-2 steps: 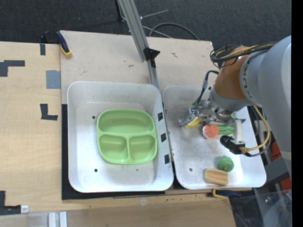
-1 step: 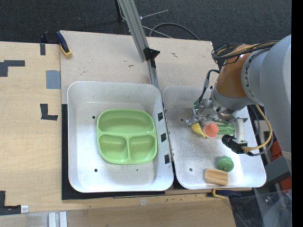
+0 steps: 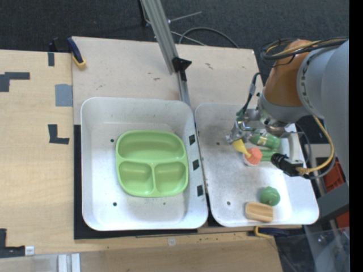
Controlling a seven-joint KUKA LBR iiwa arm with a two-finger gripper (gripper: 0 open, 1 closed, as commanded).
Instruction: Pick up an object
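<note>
The cluster I am after lies in the right bin [image 3: 224,205], toward its two o'clock part: a small yellow piece [image 3: 241,147], an orange-red piece [image 3: 253,156] touching it at its four o'clock, and a green cylinder [image 3: 266,140] lying on its side just above them. My gripper [image 3: 238,132] sits right at the cluster's ten o'clock edge, low over the bin floor, with the yellow piece just beneath it. I cannot tell how the gripper is set, and nothing can be seen caught in it, so I judge the grasp not yet made.

To do this step well, I think I should settle on one piece rather than the whole huddle; the yellow one is nearest. The three items crowd each other, so a careless descent could shove them apart or wedge two at once.

Well apart, at the bin's five o'clock corner, a green ball [image 3: 270,195] and a tan bread-like piece [image 3: 258,211] sit near each other and look like easier, isolated targets. The left bin [image 3: 96,152] holds a green divided plate [image 3: 152,163].
</note>
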